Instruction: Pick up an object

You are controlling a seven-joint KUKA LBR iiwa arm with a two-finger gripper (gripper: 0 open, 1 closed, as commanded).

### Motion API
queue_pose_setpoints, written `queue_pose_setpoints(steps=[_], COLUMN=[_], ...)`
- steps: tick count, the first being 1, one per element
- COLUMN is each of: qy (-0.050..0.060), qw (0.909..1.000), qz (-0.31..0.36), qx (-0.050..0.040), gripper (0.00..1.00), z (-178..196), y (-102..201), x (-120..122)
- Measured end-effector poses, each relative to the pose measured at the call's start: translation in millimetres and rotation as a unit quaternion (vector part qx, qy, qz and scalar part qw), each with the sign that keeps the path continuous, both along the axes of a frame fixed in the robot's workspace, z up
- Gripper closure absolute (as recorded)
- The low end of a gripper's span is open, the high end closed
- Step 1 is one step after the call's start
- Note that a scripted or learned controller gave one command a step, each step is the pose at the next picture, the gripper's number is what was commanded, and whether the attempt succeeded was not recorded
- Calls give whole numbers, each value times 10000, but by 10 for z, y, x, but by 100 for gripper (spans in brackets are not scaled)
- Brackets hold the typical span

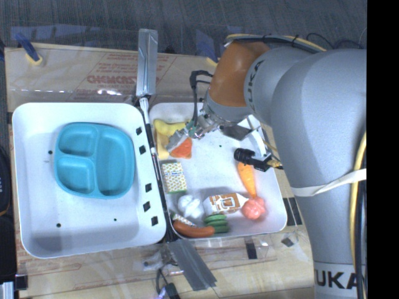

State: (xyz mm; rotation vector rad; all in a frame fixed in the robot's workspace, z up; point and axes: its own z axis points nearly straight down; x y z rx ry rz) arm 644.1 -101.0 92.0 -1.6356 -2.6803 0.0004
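The orange wedge toy (182, 148) lies in the right bin (274, 220), just below and a bit left of the gripper (198, 128). I cannot tell if the gripper grasps anything. It looks like the reaching step, and next the gripper should drop onto the toy and squeeze.

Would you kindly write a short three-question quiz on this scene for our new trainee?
1. True or false: the blue tray lies in the left bin.
2. Which item lies nearest the gripper? A) sausage B) orange wedge C) pink ball
3. Fill in: the carrot lies in the ___ bin.

Key: 1 true; 2 B; 3 right.
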Motion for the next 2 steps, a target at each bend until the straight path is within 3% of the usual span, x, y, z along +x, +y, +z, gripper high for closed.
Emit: queue_pose_setpoints(steps=[1,2], qy=[-5,-15], qw=[10000,9913], qz=[8,-1316], qx=[-1,-7], gripper=[100,100], z=[108,1564], y=[3,445], x=[9,-148])
